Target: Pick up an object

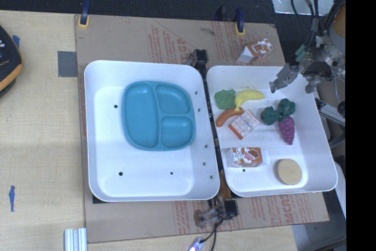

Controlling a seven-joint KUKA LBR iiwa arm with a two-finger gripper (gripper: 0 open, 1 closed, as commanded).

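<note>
The right bin (317, 144) holds several toy foods: a green leafy piece (224, 98), a yellow banana (250, 96), an orange sausage (227, 118), a small red-and-white carton (244, 124), dark green broccoli (277, 111), purple grapes (286, 129), a flat printed packet (245, 157) and a round tan biscuit (289, 171). My gripper (294, 86) hangs over the bin's far right corner, just above and behind the broccoli. It is open, with nothing between its fingers (281, 81).
The left bin (100, 144) carries a blue divided plate (158, 114). A small carton (256, 50) lies on the cardboard behind the right bin. Clamps hold the cardboard at the back edge, and a yellow-black device (7, 62) sits at far left.
</note>
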